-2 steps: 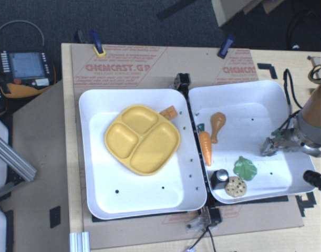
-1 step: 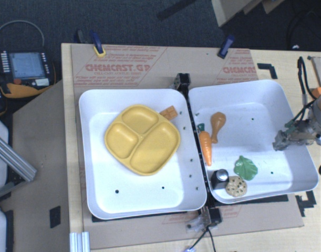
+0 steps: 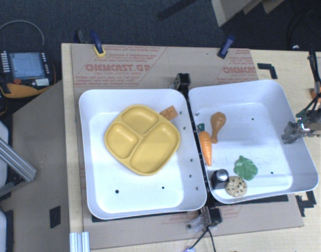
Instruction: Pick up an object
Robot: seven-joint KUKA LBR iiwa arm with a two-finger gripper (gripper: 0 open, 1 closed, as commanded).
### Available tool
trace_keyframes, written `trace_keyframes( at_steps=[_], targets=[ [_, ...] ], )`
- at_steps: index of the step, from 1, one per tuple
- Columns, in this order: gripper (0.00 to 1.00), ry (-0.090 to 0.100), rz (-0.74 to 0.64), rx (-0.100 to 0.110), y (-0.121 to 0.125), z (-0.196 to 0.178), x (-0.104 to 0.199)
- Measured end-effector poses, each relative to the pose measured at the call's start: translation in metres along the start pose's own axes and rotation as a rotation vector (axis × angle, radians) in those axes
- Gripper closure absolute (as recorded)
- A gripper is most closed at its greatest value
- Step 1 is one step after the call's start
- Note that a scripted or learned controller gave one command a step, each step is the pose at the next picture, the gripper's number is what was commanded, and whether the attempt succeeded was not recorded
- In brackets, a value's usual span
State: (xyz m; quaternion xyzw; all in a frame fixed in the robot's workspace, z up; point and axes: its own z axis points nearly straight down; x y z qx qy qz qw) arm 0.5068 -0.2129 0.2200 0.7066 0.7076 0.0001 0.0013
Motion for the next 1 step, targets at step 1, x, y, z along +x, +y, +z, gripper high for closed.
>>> trace_keyframes(
  at_steps=[1],
  targets=[
    [1.0, -0.002, -0.001, -0.005, 0.0014, -0.0422, -0.0005]
  ],
)
